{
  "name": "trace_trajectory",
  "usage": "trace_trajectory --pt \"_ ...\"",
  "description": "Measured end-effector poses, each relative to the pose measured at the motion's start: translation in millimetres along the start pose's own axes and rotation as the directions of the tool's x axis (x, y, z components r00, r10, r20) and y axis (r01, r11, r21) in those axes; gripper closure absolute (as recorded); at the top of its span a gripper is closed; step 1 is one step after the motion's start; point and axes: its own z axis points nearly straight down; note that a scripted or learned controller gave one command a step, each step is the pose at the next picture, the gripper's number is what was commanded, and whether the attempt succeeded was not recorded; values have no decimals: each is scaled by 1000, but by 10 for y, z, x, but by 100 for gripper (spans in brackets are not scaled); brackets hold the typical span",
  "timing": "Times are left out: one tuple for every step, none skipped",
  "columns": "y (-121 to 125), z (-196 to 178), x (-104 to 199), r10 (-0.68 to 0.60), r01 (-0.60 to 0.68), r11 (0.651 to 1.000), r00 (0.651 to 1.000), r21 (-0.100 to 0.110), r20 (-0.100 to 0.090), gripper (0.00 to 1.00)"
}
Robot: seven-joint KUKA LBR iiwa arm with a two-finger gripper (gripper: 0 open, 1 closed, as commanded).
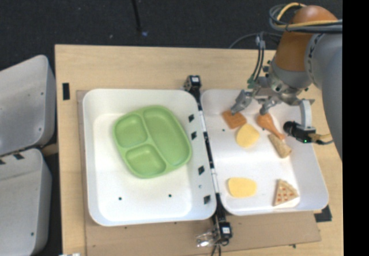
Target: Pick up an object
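Several food pieces lie in the right bin (305,168). An orange-brown slab (233,119) sits near the bin's far left, with a yellow round piece (248,135) just in front of it. To their right lie an orange carrot-like stick (269,124) and a tan piece (281,147). A yellow oval (241,187) and a pizza-like wedge (285,193) rest near the front edge. My gripper (254,103) hangs over the bin's far side, open, its fingers straddling the gap between the slab and the carrot stick. Nothing sits between them.
A green divided plate (153,140) lies in the left bin (104,191). A black-clipped divider (204,151) runs between the bins. The arm's wrist (294,53) and cables hang over the right bin's far right corner.
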Motion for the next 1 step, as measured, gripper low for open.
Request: trace_trajectory --pt "-4 523 -12 2 -2 1000 1000 0 1 0"
